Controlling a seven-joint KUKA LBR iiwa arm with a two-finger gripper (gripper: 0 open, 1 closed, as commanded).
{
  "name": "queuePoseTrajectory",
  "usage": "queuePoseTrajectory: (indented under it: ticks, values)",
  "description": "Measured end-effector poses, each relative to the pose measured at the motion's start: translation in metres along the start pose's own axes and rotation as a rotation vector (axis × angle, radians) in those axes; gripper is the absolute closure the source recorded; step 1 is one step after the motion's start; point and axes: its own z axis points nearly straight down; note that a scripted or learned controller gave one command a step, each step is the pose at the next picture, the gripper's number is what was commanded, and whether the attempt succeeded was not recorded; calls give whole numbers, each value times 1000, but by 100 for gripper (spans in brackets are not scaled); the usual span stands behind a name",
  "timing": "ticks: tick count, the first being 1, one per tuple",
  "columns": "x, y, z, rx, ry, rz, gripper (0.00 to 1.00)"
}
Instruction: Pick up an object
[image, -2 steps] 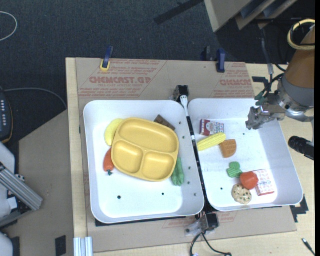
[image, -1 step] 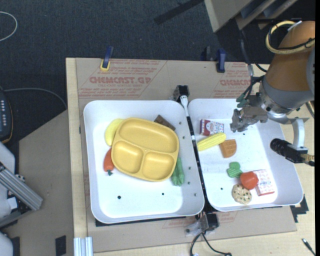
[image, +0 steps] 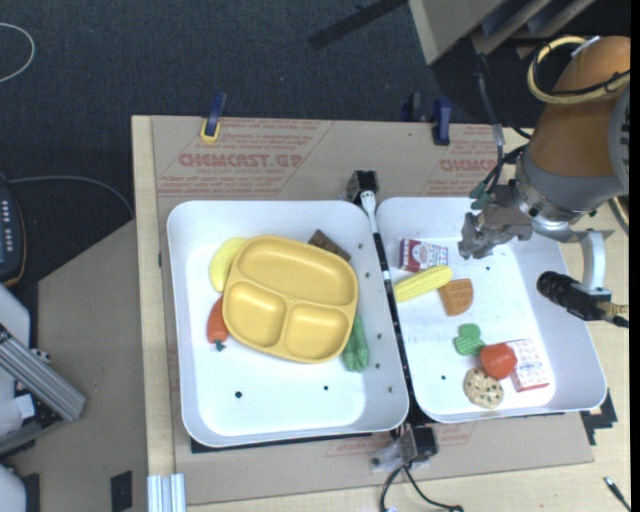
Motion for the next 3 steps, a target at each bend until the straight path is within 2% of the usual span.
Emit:
queuePoseTrajectory:
  ticks: [1,2,3]
  values:
    - [2,-8,1,4,1,2,100]
    - [5,1,19,6,1,0,100]
    - [-4,-3,-1,-2,-1,2,100]
